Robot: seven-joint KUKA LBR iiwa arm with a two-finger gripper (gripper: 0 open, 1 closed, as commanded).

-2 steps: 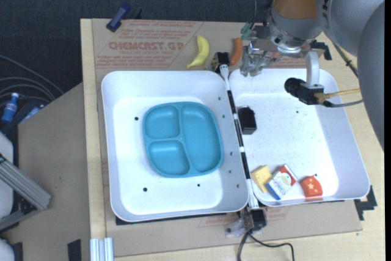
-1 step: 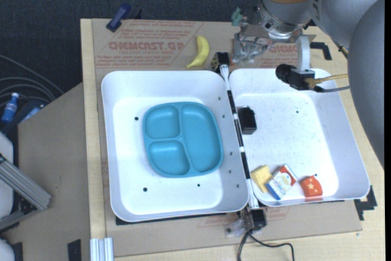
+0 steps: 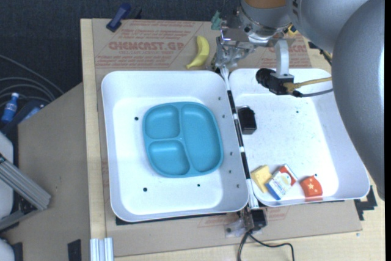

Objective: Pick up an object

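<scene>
My gripper (image 3: 223,62) hangs over the back end of the wall between the two bins, just right of a yellow banana (image 3: 199,52) that lies on the board behind the left bin. A small black block (image 3: 247,120) lies in the right bin (image 3: 342,150) against its left wall, below the gripper. At that bin's front edge sit a yellow wedge (image 3: 261,178), a small white, blue and red box (image 3: 281,183) and a red piece (image 3: 311,187). A blue divided plate (image 3: 182,138) lies in the left bin (image 3: 122,150).
A blue object (image 3: 118,18) rests at the board's back left corner. The grey arm (image 3: 342,21) covers the back right of the right bin. Cables and metal parts lie off the bench to the left.
</scene>
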